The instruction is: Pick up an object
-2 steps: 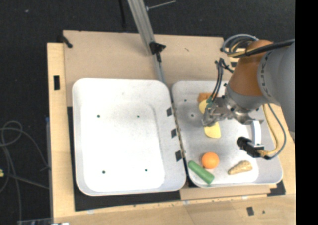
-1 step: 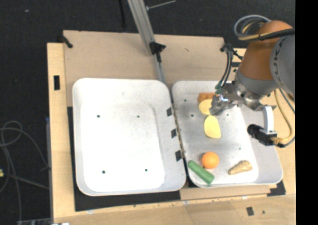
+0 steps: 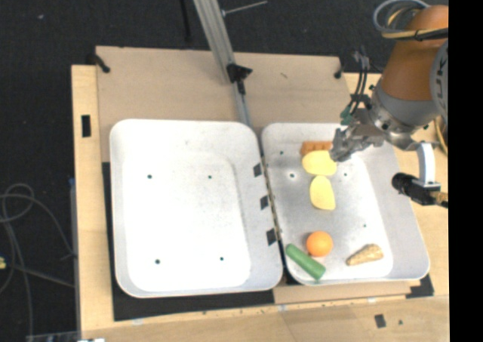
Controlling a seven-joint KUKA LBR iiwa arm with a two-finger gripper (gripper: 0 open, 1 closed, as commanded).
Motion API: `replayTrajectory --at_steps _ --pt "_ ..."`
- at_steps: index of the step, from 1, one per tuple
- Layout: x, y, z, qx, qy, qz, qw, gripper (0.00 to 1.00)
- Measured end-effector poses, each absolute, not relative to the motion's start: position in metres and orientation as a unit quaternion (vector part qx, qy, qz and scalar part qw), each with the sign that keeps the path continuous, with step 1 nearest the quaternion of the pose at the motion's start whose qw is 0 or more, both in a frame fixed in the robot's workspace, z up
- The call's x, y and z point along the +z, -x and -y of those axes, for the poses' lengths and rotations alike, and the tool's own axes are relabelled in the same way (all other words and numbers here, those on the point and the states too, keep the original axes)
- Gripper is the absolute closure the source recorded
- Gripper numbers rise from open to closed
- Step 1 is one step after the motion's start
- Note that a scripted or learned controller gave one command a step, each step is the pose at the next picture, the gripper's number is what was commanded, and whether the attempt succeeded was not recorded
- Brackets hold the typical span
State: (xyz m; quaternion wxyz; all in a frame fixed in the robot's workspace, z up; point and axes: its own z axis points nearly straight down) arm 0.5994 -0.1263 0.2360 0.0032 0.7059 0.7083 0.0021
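Nearest the camera, a green cylinder (image 3: pixel 305 263) lay at the front rim of the right bin (image 3: pixel 392 257), with an orange ball (image 3: pixel 319 243) just behind it and a tan wedge (image 3: pixel 364 255) to its right. Farther back sat two yellow pieces (image 3: pixel 322 194), one behind the other, and an orange block (image 3: pixel 314 148) beyond them. Over the rear yellow piece hung the hand (image 3: pixel 341 147); whether it was apart or together could not be told. On the worktop (image 3: pixel 173 84), the left bin (image 3: pixel 181 204) sat beside the right one.
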Motion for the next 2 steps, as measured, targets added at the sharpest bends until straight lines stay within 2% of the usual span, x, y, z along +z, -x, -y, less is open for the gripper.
replayTrajectory --at_steps 1,2 --pt "0.232 -0.6 0.128 -0.0005 -0.706 -0.708 0.002 1.0" --pt "0.226 -0.586 0.074 0.0002 -0.705 -0.709 0.001 1.0"
